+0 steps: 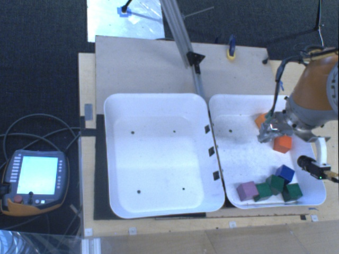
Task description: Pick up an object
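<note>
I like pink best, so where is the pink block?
The small pink block lies in the right white bin, near its front edge, touching a dark green block.

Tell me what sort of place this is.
Probably a robotics lab test bench: an industrial arm reaches over two white bins, a teach pendant lies on the carpet, and small coloured blocks serve as practice objects.

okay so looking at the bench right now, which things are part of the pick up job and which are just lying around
Job:
hand
orange block
blue block
green blocks
pink block
right bin

Lying about:
left bin
teach pendant
blue clamp
</note>
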`<state>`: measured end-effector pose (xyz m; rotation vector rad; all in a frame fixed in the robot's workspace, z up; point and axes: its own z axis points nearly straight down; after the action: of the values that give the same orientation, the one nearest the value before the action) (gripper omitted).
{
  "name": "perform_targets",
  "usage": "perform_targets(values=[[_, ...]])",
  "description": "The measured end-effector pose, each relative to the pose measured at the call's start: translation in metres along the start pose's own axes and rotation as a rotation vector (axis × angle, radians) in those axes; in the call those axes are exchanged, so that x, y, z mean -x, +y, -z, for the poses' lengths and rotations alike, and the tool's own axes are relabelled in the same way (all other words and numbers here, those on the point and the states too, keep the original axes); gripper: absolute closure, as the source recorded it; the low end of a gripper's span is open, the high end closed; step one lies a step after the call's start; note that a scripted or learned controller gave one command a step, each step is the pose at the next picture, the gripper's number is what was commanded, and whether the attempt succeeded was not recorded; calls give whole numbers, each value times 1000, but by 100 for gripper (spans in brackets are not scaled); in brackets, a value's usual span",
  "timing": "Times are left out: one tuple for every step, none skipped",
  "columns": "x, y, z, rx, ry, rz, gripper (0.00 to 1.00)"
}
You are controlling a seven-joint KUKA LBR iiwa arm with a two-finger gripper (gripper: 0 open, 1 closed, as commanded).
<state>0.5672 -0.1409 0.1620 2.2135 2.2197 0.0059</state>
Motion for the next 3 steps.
perform_targets(values=[[7,10,57,1,0,2,100],[7,12,106,0,0,2,100],[-39,15,103,-5,3,6,100]])
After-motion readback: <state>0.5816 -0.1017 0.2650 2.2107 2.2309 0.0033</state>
